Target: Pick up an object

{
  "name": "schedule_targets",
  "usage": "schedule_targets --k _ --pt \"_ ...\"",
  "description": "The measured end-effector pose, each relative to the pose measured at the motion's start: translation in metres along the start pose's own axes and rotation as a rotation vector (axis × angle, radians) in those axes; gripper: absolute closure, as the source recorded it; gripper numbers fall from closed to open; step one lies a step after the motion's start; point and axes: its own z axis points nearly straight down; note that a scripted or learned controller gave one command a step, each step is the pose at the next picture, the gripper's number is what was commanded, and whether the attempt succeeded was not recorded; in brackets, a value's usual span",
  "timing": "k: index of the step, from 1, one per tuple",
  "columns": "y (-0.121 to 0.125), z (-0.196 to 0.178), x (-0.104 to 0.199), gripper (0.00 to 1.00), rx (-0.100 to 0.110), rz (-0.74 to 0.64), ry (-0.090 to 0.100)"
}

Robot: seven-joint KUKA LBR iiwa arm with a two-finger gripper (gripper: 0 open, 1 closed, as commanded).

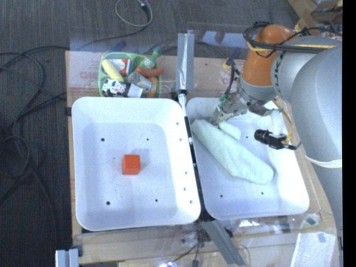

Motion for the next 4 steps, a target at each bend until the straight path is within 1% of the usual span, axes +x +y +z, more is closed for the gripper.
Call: schedule_targets --k 1,2,3,4 --pt "0.0000 0.0000 -0.0001 0.00 0.000 0.000 0.000" --pt "-0.0012 -0.0042 0.0003 1.00 0.006 -0.001 0.004" --pt "-0.0012 -0.0042 0.0002 0.00 0.006 -0.001 0.004" --pt "-0.0024 -0.0082 0.0006 1.00 0.013 -0.002 0.008"
